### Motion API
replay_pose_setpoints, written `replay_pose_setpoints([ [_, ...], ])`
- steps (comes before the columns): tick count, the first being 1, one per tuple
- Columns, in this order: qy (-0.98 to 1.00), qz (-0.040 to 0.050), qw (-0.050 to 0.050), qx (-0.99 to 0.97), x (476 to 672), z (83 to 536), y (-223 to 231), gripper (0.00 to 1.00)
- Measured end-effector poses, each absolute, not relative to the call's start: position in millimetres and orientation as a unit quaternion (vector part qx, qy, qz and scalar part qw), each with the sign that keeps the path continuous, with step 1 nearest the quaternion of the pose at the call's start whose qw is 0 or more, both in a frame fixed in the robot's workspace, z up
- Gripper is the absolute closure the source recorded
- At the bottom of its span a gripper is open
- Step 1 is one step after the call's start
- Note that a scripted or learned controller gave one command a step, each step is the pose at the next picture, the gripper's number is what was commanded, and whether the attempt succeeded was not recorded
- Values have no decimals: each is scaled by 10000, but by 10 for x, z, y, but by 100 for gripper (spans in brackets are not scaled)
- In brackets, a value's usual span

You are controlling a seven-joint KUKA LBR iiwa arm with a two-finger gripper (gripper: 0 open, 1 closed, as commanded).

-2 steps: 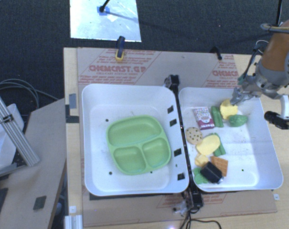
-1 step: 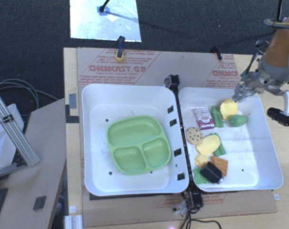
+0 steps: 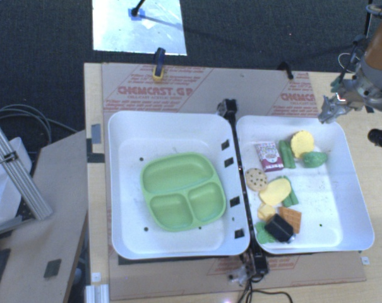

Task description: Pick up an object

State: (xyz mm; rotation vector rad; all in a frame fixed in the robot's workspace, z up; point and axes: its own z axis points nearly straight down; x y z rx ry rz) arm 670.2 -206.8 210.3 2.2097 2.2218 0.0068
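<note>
The right bin (image 3: 348, 188) holds several toy food items: a pink packet (image 3: 268, 154), a yellow piece (image 3: 302, 143), green pieces (image 3: 314, 159), a round cookie (image 3: 256, 179), a yellow slice (image 3: 276, 191), an orange waffle-like piece (image 3: 291, 218) and a black block (image 3: 280, 228). My gripper (image 3: 330, 111) hangs at the far right, above the back right corner of that bin, apart from all the items. Nothing shows between its fingertips.
The left bin (image 3: 124, 188) holds a green three-compartment tray (image 3: 181, 190). A yellow clamp (image 3: 158, 65) and a black clip (image 3: 227, 106) sit on the board's back edge. A reflective sheet (image 3: 140, 17) lies behind the bench. Cables run along the left side.
</note>
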Motion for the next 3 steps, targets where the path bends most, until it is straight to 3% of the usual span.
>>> replay_pose_setpoints([
  [1, 7091, 17, 29, 7051, 6696, 2346, -2065, 100],
  [2, 7080, -12, -22, 7062, 6672, 1276, -2054, 100],
  [3, 7091, 19, 33, 7051, 6705, 1466, -2059, 100],
])
